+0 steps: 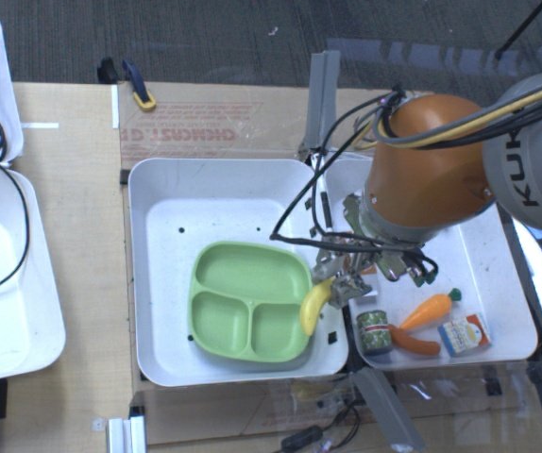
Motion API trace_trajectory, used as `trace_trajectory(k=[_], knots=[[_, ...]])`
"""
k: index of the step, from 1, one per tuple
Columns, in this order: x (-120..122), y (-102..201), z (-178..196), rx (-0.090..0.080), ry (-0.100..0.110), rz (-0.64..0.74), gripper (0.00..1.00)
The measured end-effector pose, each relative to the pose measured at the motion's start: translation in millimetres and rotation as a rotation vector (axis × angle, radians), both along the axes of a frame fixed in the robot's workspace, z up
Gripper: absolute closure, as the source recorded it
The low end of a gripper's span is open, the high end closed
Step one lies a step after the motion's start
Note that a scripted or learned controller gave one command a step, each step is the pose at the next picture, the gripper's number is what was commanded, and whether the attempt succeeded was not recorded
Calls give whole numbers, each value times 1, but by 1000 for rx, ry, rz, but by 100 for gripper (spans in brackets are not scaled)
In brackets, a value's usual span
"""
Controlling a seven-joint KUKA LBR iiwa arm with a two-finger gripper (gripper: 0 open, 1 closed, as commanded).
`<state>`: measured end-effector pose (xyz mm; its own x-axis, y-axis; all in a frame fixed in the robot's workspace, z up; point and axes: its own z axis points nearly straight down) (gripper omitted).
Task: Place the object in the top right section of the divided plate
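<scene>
Small yellow plastic banana [314,307] sits at the right edge of the light green three-section divided plate [248,300], tilted, its lower end over the plate's rim near the lower right section, its upper end up against the gripper [339,283]. Fingers crowd the banana's upper tip; cluttered with cables and metal parts, so cannot tell how far open they are or whether they grip it.

Plate lies in the left white shallow plastic bin [158,253], toward its lower right corner. Large section of plate is to the top, two smaller ones below.

Grey arm with orange wrist band [431,163] hangs over the right white bin [498,253], black cables looping off it.

In the right bin, near its lower edge: small green can-shaped toy [374,332], orange toy carrot with green top [426,310], reddish sausage-shaped toy [414,343], small white carton with coloured label [464,334]. All close together, apart from the banana.

Wooden desk [73,130] carries both bins.
</scene>
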<state>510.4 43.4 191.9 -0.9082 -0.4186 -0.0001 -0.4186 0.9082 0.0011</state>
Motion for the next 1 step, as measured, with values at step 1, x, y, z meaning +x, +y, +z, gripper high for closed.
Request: trace_trajectory(k=[1], knots=[[-4, 54, -1, 1, -2, 138, 100]])
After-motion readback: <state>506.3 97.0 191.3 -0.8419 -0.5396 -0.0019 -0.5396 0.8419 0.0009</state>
